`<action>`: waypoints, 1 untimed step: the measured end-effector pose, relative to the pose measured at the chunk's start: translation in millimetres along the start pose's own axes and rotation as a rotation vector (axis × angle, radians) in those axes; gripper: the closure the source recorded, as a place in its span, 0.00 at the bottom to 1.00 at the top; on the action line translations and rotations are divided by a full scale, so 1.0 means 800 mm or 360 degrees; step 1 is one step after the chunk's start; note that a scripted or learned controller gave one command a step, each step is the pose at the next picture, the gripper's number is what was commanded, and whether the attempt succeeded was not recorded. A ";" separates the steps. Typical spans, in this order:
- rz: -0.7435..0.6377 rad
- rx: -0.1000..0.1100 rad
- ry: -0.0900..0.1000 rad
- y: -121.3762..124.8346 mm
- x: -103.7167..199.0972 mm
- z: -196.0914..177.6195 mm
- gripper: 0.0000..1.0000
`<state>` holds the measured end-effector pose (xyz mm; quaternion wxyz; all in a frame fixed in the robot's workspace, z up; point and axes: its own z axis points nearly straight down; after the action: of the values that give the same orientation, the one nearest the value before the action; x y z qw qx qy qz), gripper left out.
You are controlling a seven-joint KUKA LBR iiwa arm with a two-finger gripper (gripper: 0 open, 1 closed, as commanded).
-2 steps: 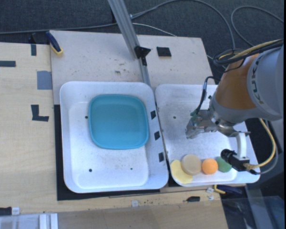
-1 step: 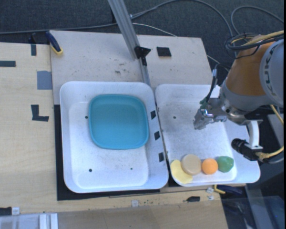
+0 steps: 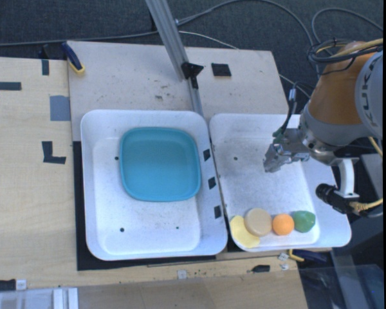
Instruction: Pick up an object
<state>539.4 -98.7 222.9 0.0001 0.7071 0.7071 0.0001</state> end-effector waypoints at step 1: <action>-0.0006 0.0003 0.0001 -0.001 0.059 0.010 1.00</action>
<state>538.3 -51.7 215.0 -0.0007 0.7058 0.7084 -0.0002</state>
